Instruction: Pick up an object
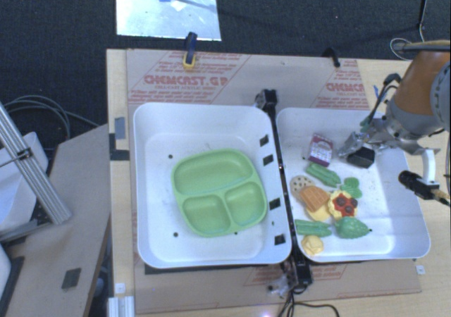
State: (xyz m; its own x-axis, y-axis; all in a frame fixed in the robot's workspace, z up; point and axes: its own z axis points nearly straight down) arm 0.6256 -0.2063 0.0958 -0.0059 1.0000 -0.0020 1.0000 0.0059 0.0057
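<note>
Reaching in from the right, the grey arm with its orange band (428,76) hangs its tool (358,151) low over the upper part of the right-hand shallow white bin (405,238), and from where I stand I cannot tell how it is set or whether anything is in it; a dark blocky part (362,158) sits at its tip just above the bin floor. Just to the tool's left lies a small dark red and white packet (320,149), close but apart from it. Below and to the left of the tool sits a cluster of toy food: a long green pod-shaped piece (323,174), a round speckled biscuit (300,183), an orange wedge (315,197), a yellow piece with a red flower-like top (341,205), a leafy green piece (352,228), another green pod (311,227) and a small yellow lump (312,243), most of them touching or overlapping. Well away to the tool's left, the second white bin (151,189) holds a pale green plastic divided tray (218,191) lying flat. Both bins rest side by side on the counter (183,76), over a printed brown sheet.
</note>
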